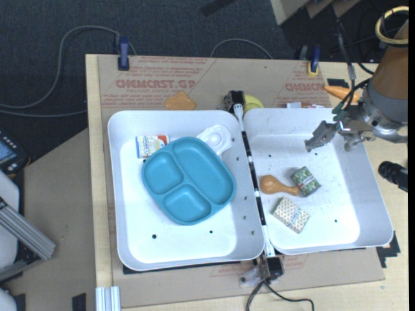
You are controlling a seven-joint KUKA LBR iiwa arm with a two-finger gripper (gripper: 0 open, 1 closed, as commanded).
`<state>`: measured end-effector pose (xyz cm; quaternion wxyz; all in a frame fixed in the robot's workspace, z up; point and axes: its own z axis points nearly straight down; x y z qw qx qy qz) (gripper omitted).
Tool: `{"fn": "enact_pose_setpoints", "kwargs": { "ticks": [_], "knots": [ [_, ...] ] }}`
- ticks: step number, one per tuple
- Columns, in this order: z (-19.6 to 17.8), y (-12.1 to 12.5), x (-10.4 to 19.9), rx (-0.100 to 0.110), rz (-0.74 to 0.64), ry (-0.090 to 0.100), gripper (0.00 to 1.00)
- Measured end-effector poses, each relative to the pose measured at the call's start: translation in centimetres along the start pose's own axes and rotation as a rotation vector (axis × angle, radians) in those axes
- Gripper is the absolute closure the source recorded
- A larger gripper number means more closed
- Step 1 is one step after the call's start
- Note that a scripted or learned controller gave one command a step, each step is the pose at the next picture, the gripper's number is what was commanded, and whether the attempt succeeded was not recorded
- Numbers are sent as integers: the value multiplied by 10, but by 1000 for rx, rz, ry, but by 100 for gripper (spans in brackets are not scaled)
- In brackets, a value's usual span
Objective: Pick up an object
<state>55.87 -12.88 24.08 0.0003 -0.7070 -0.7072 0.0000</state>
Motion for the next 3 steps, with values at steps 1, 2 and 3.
{"fn": "enact_pose_setpoints", "kwargs": {
  "ticks": [1,2,3],
  "knots": [
    [150,-30,-18,11,5,3,0],
    [132,-26,-18,-3,1,-1,100],
    [51,-14,66,-10,-10,2,100]
  ]
}}
